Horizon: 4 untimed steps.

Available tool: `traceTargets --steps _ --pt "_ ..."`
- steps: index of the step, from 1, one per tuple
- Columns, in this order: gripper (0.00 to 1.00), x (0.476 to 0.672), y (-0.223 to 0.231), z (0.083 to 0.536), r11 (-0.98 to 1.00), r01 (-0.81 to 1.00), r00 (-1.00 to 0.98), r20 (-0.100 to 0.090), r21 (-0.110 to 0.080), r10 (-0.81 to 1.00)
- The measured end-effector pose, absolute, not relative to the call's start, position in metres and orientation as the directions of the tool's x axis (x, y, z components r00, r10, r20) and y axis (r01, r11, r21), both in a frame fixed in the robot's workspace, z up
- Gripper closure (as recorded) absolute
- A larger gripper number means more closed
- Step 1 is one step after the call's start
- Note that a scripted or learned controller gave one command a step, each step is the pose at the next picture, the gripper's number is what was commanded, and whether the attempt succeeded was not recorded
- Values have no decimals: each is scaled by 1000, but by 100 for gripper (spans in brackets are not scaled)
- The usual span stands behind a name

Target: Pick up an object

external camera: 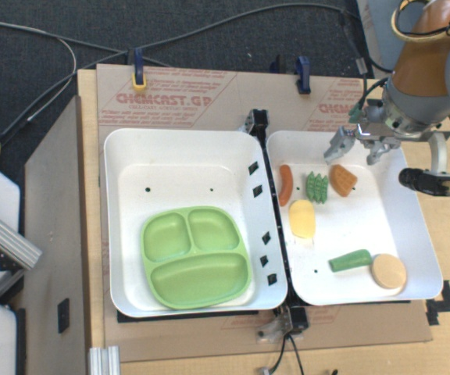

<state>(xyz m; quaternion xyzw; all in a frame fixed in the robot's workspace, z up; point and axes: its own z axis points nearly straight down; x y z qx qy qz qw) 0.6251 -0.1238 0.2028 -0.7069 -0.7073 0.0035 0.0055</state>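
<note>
My gripper [359, 150] hangs over the back of the right bin [412, 233], fingers spread open with nothing between them. Just below it lies an orange wedge-shaped piece [343, 180]. To its left sit a small green ridged piece [316, 187] and an orange-red sausage [286, 184]. A pale yellow block [302, 219] lies further forward. Near the front of the bin rest a green stick [349, 261] and a tan round disc [388, 272].
The left bin [123, 209] holds a green divided plate [197, 255]. A black divider with clips runs between the bins [266, 201]. Blue and yellow clamps [139, 73] hold the cardboard backing. Cables trail across the dark floor behind.
</note>
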Motion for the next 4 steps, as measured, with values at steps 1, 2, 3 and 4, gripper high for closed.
traceTargets --steps 1,2,3,4 --pt "0 632 -128 143 0 1000 0 3 -13 1000" --pt "0 634 -127 92 1 1000 -1 0 -3 1000" --pt "100 636 -129 105 2 1000 -2 -5 5 1000" --pt "100 630 -133 151 0 1000 0 0 1 1000"
